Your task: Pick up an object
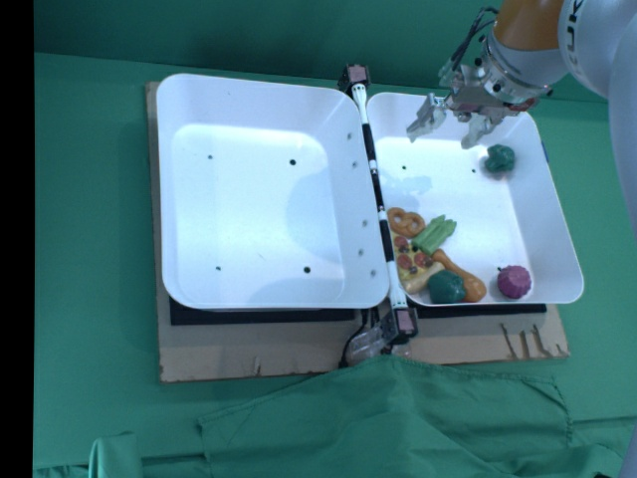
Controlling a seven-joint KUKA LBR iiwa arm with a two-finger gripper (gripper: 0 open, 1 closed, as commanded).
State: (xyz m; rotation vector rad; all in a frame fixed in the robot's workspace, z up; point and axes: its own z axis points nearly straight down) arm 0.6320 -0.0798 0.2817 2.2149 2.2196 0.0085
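The left bin [261, 192] has no legible writing. In the right bin [553, 229] lie a pretzel [403, 220], pizza slice [417, 266], and magenta fruit [514, 281]. The gripper [449, 125] hovers spread open, holding nothing, near a green vegetable [500, 158]. "KUKA" is partly readable on the arm [581, 10].

A robotics lab — green-draped bench [90, 217], two white bins [259, 98], KUKA arm [587, 18].

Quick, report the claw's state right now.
Claw: open, nothing between its fingers, above the far end of the right bin, near the dark green toy.
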